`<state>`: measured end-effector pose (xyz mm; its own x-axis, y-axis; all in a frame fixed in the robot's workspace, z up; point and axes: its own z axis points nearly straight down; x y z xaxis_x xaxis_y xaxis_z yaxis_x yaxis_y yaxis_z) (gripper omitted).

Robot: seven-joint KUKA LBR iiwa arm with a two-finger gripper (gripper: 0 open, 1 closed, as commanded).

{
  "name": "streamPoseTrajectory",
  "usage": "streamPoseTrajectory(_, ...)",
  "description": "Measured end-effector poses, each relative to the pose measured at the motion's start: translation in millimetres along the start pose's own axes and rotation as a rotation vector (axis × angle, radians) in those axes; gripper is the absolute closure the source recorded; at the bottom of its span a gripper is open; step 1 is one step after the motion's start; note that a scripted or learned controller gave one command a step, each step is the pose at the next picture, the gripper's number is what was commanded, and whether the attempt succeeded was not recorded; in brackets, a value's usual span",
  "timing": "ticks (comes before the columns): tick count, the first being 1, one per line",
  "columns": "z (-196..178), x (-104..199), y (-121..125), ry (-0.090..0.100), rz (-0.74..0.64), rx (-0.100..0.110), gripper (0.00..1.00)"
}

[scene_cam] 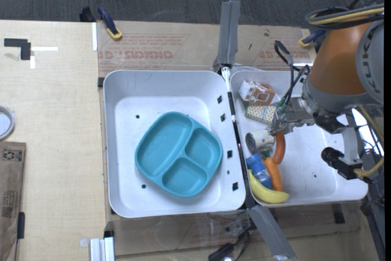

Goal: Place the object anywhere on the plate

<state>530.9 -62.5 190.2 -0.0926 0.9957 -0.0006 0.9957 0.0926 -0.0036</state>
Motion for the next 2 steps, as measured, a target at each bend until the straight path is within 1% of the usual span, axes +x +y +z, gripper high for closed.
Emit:
streamPoseTrajectory(1,-0.1,73.1,20.2,-0.001,-0.193,-0.001,1.00)
streamPoseTrajectory(2,-0.1,72.9,20.2,-0.001,-0.193,-0.001,0.00)
